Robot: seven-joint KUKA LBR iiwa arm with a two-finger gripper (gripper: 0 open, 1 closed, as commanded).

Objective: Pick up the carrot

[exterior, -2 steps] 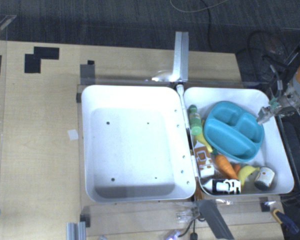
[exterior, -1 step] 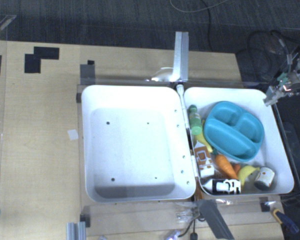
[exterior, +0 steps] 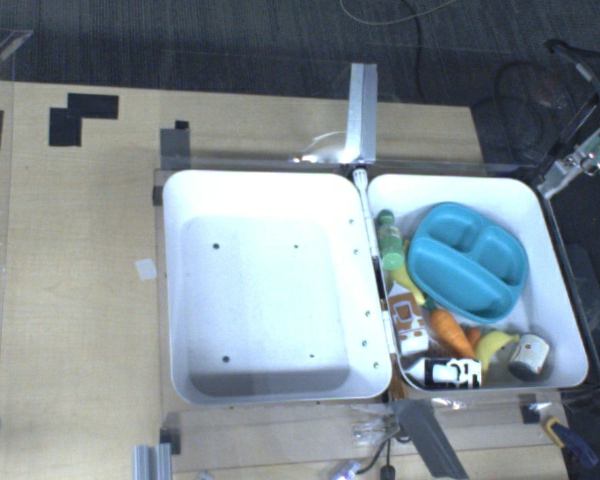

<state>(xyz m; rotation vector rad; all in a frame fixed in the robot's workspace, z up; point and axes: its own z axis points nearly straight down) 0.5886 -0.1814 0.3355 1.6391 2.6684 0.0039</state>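
The task looks barely begun: the carrot (exterior: 450, 332) lies untouched in the right bin (exterior: 552, 268), near its front wall, tucked just under the blue divided plate (exterior: 468, 260). The arm's end (exterior: 585, 156) sits at the right edge, well apart from the bin's contents, so reaching, closing and lifting all remain. Whether the jaws are apart or together cannot be told (too small and cut off). Counted: two bins, one carrot, one plate, one green bottle (exterior: 389, 238). The left bin (exterior: 260, 268) holds nothing.
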